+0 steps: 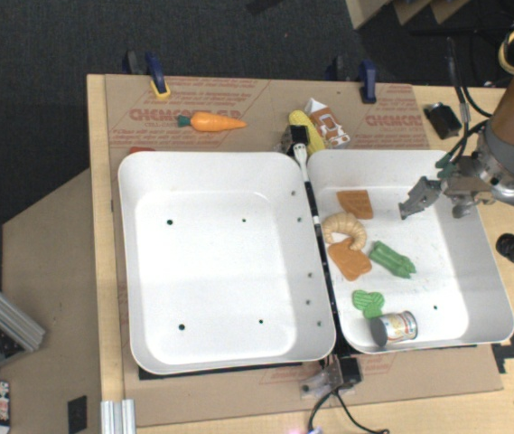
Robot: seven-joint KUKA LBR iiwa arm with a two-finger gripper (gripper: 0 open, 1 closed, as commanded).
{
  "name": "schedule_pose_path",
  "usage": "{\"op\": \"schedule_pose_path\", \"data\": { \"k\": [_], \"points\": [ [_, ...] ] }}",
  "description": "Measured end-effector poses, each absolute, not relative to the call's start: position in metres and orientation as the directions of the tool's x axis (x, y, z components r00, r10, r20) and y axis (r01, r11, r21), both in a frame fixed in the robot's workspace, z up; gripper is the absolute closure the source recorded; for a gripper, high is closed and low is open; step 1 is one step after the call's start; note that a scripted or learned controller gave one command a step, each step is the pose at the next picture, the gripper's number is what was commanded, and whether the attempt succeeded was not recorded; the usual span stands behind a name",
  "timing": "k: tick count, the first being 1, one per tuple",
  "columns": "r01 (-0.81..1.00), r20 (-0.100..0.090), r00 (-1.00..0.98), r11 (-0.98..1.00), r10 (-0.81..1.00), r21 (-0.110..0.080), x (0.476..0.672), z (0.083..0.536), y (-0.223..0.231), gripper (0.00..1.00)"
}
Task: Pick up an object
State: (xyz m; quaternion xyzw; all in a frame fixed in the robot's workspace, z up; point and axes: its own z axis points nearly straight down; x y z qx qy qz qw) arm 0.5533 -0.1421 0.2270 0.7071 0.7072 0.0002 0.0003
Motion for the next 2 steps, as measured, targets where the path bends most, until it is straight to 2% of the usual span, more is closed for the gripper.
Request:
{"op": "schedule_pose_path", "data": {
  "k": [1,2],
  "points": [
    [1.000,0.003,0.003,-0.003,1.000,-0.012,0.538,0.107,-0.159,0.00],
    [1.000,-0.001,-0.006,0.006,1.000,0.005,0.590,0.084,-0.092,0.00]
  ]
}}
